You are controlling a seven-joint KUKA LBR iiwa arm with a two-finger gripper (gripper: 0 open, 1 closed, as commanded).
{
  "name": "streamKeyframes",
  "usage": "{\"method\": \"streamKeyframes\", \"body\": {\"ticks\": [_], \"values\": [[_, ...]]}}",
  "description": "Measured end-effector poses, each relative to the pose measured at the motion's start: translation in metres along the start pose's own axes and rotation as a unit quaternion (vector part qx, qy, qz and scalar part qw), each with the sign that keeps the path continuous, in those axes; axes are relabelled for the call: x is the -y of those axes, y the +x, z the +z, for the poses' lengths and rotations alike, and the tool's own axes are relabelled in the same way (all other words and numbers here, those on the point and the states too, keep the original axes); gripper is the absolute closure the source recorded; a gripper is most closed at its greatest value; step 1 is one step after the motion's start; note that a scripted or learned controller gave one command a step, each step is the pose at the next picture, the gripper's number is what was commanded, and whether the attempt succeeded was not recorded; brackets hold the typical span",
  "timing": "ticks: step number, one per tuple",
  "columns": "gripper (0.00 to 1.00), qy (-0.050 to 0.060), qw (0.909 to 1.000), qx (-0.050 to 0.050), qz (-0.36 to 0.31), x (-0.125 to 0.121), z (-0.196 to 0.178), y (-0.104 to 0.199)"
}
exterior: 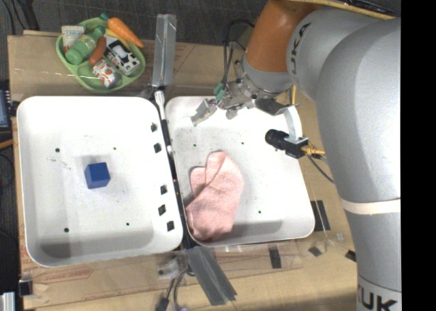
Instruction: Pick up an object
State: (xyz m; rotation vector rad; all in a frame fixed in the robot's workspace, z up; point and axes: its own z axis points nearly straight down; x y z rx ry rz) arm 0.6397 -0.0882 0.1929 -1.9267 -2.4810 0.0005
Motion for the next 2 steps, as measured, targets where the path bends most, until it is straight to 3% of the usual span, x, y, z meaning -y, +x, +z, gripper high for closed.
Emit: {"method": "streamKeyframes", "body": {"ticks": [1, 2], "values": [[0.00, 0.002, 0.9995, -0.001, 0.032, 0.0787, 0.1011, -0.0173], [1.00, 0.003, 0.9995, -0.001, 0.030, 0.0784, 0.0915, -0.0170]]}}
